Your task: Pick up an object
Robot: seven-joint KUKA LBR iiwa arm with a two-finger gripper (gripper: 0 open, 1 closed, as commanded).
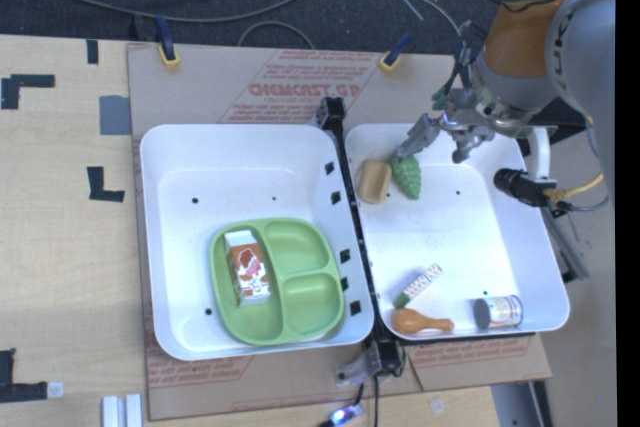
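Green and knobbly, a small vegetable-like object (407, 176) is seen lying in the far part of the right bin (520, 245), just beside a tan bread-like piece (374, 180) that rests against the divider between the bins. The gripper (440, 142) is held low over that bin's far edge, with one finger (417, 139) reaching down to the green object's top and the other (465, 147) well apart from it; the fingers are spread wide and nothing is gripped between them. The step in hand is judged to be the approach to the green object. For a sound grasp, the fingers would need to be centred so that the object falls between them before closing, with care taken that the tan piece is not caught as well. Open floor is left in the middle of the right bin, while a white bar (418, 284), an orange drumstick shape (422, 321) and a small can (498, 312) are crowded along the near wall. The left bin (175, 165) carries a green tray (300, 295) with a small carton (247, 268).
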